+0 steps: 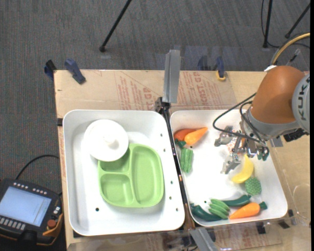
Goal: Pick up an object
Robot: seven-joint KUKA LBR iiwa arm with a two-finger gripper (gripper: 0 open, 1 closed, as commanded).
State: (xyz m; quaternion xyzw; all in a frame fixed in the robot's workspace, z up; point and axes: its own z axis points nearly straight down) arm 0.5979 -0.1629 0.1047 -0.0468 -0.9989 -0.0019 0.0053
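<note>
White plastic formed both shallow bins; the gripper was positioned low over the right bin, carried by the grey arm with its orange band. Whether the fingers were spread or closed could not be told, since the metal parts were small and cluttered at this slant. A yellow banana-shaped toy was seen just beside the gripper, on its lower right, possibly touching it; nothing was visibly held between the fingers. A green bumpy toy lay just beyond the banana. Below the gripper, near the bin's front edge, were placed an orange carrot and green pods. To the gripper's left were found a second carrot and a green pod. Well to the left, the left bin held a green divided plate and a white round lid.
</note>
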